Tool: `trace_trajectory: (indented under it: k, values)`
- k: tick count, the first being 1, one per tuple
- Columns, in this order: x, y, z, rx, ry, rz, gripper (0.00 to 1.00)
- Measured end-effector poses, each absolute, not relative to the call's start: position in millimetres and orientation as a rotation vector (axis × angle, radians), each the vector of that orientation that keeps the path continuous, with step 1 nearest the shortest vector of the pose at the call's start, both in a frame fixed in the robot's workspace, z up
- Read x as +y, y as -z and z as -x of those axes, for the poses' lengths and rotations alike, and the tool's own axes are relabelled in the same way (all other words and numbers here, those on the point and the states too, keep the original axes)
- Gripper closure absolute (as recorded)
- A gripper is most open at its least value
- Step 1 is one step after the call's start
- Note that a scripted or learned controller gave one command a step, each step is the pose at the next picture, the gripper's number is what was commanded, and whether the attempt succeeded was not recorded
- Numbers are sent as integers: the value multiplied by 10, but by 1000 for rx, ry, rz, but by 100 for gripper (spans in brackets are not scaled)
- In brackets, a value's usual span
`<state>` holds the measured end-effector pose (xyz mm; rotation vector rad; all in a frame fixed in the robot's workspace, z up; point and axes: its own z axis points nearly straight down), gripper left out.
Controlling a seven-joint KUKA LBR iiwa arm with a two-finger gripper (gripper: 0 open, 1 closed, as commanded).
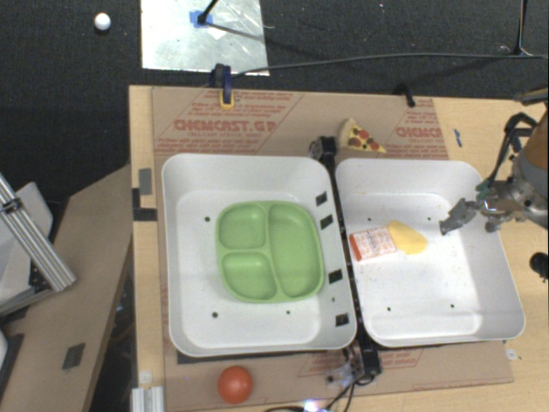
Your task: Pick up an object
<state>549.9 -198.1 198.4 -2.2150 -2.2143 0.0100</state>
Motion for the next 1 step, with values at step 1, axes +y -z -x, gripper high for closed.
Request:
trace_trajectory:
  k: [1]
  values:
    - [-1974, -2063, -5527, -2226, 1, 2218, 0]
